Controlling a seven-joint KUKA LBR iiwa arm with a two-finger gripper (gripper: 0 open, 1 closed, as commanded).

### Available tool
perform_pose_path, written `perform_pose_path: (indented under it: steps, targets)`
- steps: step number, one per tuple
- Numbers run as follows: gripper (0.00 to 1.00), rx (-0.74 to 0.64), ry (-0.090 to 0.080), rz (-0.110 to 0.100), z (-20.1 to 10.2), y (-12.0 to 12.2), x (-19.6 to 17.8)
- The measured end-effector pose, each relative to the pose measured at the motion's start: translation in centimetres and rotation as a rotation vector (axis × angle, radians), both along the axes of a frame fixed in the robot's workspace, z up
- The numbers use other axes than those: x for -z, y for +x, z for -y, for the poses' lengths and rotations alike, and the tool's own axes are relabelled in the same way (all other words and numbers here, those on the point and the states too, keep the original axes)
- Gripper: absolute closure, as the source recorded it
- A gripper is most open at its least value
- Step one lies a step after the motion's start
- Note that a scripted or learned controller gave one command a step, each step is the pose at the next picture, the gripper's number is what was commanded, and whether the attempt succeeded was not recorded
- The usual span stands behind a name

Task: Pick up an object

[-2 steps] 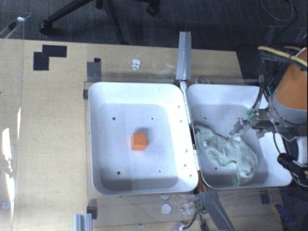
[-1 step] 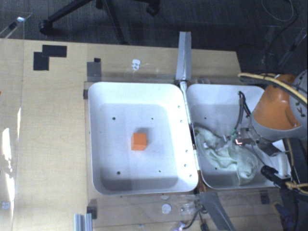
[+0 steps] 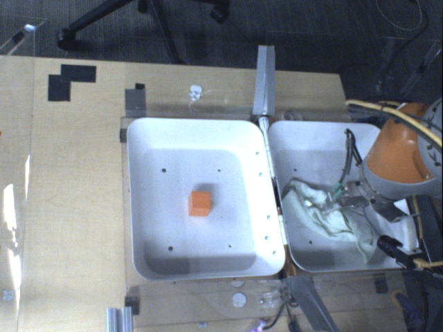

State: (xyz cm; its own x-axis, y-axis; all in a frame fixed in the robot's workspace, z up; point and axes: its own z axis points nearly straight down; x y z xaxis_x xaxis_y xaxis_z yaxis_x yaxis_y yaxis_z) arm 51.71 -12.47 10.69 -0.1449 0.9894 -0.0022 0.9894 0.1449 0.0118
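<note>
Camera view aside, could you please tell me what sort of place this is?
Probably a robotics lab: an arm reaches over two bins on a bench, with an office-chair base behind.

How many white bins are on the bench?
2. The left bin holds an orange block; the right bin holds a crumpled white cloth, which might hide something underneath.

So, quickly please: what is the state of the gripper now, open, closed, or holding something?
Gripper: cannot be told. It is low in the right bin, at the crumpled white cloth.
</note>
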Motion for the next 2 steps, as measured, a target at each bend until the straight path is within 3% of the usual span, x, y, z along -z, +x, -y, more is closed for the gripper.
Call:
perform_pose_path:
  steps: [1, 2]
  targets:
    - [1.0, -0.074, 0.0, -0.008, -6.3, 1.7, -10.8]
    - [1.0, -0.238, -0.002, -0.01, -8.3, 12.7, -8.7]
